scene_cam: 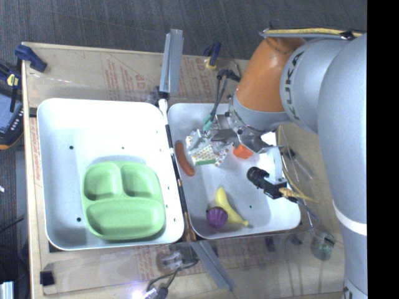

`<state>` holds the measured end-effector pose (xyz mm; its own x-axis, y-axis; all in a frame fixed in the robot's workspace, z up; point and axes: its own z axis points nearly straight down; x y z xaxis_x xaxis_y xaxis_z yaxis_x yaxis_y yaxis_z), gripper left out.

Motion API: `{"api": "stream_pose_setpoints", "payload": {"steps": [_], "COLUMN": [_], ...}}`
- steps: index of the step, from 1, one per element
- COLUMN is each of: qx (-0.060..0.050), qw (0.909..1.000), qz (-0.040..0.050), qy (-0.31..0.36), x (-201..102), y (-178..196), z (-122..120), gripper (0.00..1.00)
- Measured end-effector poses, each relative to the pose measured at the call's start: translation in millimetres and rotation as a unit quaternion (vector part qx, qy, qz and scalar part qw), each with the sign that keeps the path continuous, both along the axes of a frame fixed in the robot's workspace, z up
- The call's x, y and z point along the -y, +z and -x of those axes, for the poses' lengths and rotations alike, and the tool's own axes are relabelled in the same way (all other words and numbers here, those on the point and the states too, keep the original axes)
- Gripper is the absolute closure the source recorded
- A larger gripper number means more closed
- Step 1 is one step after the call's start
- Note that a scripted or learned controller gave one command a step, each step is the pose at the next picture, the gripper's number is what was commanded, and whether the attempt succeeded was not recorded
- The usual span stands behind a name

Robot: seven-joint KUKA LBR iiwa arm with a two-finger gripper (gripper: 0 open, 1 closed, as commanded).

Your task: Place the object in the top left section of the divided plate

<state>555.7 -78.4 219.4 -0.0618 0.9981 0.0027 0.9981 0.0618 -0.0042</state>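
The gripper point(209, 143) hangs low in the right bin point(283, 220), over its far-left part; whether its jaws are open, closed or holding anything cannot be told. A sausage point(184, 158) lies just left of it beside the bin wall, long axis running far to near. The banana point(229, 208) and purple fruit point(216, 217) lie nearer. The green divided plate point(123, 200) sits in the left bin point(56, 123), well to the left.

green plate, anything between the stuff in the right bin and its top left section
Only the bin walls where the two bins meet, between the hot dog and the green plate. Its top left section holds nothing visible.
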Motion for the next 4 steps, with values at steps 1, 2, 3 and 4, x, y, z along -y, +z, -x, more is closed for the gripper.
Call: {"api": "stream_pose_setpoints", "payload": {"steps": [1,2,3,4], "qx": [0.000,0.000,0.000,-0.001], "qw": [1.0000,0.9985,0.9985,0.9984], "qz": [0.0008,0.0015,0.0016,0.0017], "qy": [-0.007,0.055,0.054,0.056], "x": [-95.2,-185.7,-185.2,-185.6], "y": [20.6,-15.6,-15.5,-6.1], "z": [24.7,55.7,55.6,54.8], "gripper": [1.00,1.00,0.00,1.00]}}
